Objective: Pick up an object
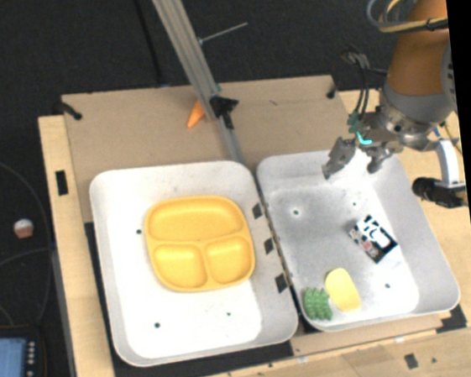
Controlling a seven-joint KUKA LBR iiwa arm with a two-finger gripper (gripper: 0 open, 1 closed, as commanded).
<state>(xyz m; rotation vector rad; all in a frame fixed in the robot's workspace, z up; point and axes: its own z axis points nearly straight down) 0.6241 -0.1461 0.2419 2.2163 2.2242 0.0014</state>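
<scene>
My gripper (357, 161) hangs over the far right part of the right bin (302, 176), its two fingers spread apart with nothing between them. Below it in that bin lie a small black-and-white object (372, 238), a yellow rounded object (342, 289) near the front, and a green knobbly object (317, 302) beside the yellow one. All three lie well clear of the fingers.
The left bin (118, 197) holds a yellow three-compartment tray (198, 241). A slanted metal rail (191, 62) runs down to the gap between the bins. A small orange piece (196, 113) lies on the bench behind the bins.
</scene>
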